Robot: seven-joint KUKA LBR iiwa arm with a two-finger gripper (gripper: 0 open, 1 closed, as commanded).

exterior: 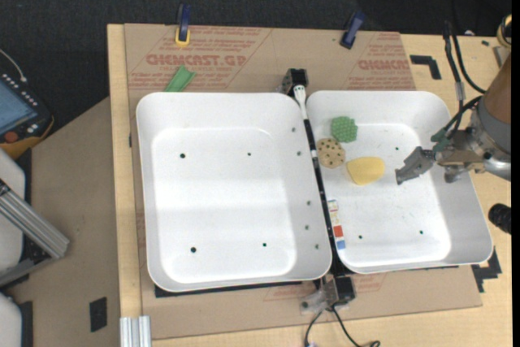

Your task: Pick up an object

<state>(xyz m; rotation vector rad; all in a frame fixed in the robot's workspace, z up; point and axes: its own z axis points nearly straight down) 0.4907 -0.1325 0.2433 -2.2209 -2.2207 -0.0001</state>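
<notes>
Three objects lie untouched in right bin [467, 236]; gripper [409, 170] beside yellow piece [366, 170], finger state unclear. Pick not yet made.

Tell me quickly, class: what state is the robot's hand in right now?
Hand: cannot be told; it sits over the right bin, just right of the yellow object.

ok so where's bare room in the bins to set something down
The left white bin has a bare floor wall to wall. In the right white bin, the front half is free; its back-left is crowded by the green knobbly ball, tan speckled disc and yellow lump, with the pincer beside them.
</notes>
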